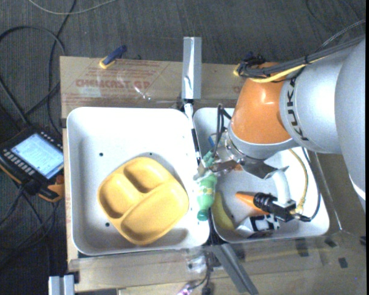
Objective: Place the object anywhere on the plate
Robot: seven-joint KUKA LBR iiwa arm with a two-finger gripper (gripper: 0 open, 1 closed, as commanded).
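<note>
Dark carpet surrounds the worktop (80,82). I see a soft green object (204,196), long axis vertical, on the bins' divider under the end effector (210,163); its grip I cannot tell. Left lies a glossy yellow, rounded, divided plate (143,199).

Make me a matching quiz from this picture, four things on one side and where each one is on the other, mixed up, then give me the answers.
Things:
1. yellow plate
2. green object
3. orange object
4. blue-handled tool

Places:
A. on the cardboard beyond the bins
B. in the right bin, beside black parts
C. in the left bin
D. at the divide between the two bins, just below the hand

Pairs: 1-C, 2-D, 3-B, 4-A
</note>
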